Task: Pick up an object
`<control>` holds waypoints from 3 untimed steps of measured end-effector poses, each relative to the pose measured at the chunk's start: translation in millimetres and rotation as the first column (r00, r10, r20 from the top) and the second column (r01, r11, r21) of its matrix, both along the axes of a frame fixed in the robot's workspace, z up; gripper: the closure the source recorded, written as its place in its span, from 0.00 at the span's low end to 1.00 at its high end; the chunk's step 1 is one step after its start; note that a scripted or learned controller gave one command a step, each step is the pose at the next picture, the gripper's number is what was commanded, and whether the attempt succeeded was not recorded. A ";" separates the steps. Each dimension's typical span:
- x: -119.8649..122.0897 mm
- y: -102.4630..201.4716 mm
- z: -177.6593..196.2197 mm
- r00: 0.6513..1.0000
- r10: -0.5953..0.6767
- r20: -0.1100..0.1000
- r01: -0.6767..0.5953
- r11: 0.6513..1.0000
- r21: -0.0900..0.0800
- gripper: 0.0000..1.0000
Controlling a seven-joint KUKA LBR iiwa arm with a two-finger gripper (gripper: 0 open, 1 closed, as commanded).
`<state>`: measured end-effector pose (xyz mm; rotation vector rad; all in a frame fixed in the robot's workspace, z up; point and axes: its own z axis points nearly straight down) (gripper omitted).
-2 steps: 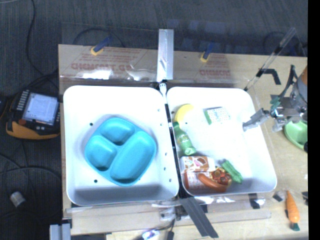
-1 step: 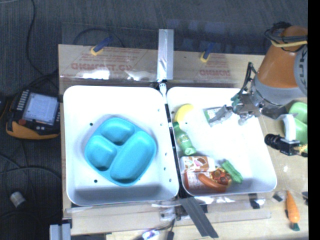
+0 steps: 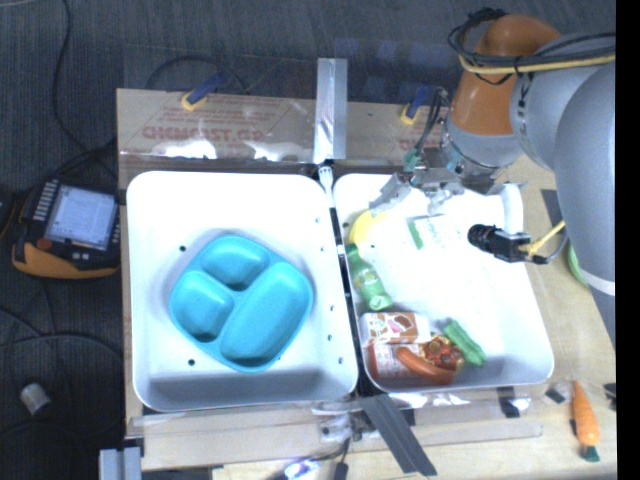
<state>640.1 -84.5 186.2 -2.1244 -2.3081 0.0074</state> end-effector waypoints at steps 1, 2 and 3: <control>-16.3 -28.8 -69.7 0.978 -0.209 -0.001 0.209 0.978 0.000 0.00; 16.6 -34.1 -91.9 0.976 -0.215 -0.017 0.215 0.977 0.000 0.00; -29.8 -62.4 -92.5 0.999 0.045 0.030 -0.044 0.999 -0.007 0.00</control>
